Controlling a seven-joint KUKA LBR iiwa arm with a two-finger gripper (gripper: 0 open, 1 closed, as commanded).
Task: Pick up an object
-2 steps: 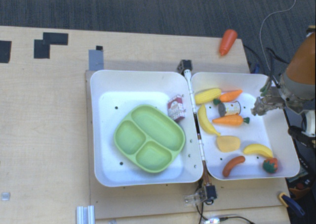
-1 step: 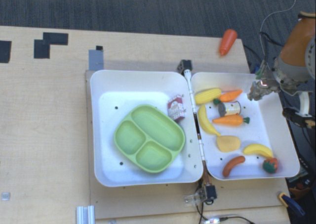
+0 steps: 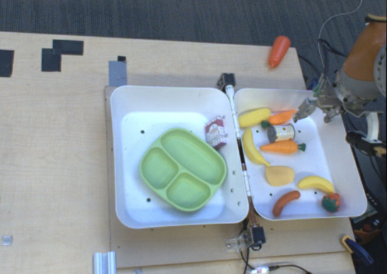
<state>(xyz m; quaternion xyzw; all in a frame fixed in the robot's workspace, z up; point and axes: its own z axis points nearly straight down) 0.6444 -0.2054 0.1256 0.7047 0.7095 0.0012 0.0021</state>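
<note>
My gripper [image 3: 315,112] hangs over the far right corner of the right bin [image 3: 357,201], open, with nothing between its fingers. Just left of it lie a small carrot [image 3: 283,118] and a yellow banana [image 3: 254,117]. Below these sit a small dark can [image 3: 285,132] and a longer carrot [image 3: 283,147]. A curved banana [image 3: 253,149] lies along the bin's left wall. Nearer the front are a tan disc [image 3: 279,175], another banana [image 3: 315,183], a red sausage [image 3: 285,202] and a red and green fruit [image 3: 331,202].
The left bin [image 3: 124,146] holds a green divided plate [image 3: 183,170] and a small red and white packet [image 3: 216,132] near its right wall. An orange carrot-like piece [image 3: 279,51] lies on the bench behind the right bin. Cables run at the right edge.
</note>
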